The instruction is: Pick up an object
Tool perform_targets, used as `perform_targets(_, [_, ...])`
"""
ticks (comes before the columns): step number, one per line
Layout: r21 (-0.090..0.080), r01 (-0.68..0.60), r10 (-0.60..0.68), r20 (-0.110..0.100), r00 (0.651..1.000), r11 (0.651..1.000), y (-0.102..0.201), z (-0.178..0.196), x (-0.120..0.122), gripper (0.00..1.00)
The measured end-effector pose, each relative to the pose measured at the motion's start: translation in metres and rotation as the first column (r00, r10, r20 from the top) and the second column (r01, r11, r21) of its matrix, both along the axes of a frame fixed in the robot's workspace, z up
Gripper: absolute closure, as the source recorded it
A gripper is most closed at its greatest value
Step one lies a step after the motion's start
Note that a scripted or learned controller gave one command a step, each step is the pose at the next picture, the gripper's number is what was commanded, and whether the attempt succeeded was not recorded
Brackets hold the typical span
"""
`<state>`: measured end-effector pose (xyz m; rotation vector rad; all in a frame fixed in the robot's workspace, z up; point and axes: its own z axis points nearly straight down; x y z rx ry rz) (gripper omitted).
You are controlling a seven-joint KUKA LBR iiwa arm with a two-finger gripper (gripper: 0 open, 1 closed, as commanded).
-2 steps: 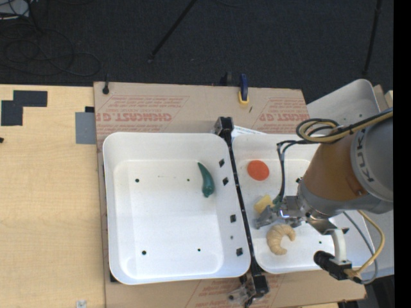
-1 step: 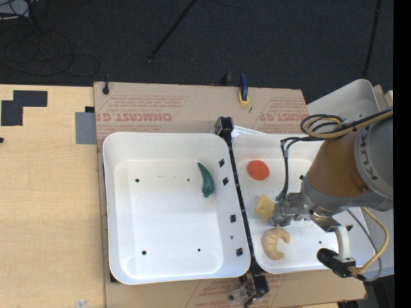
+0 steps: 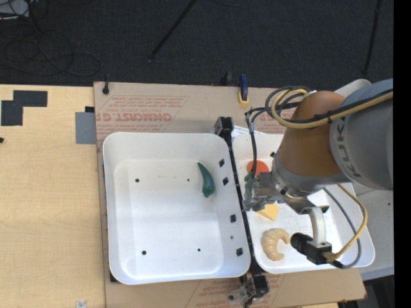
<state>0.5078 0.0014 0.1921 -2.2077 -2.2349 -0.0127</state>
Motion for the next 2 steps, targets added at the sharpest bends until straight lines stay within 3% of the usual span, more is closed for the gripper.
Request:
perform_targets(1, [-0.005,0.012,-0.012,-0.012,1.0,1.0,0.0089,-0.0054,-0.0339,1.0])
perform_targets(2, [-0.005,0.013,-0.013,-0.01,1.0,1.0,-0.0002,-0.0053,-0.0329,1.0])
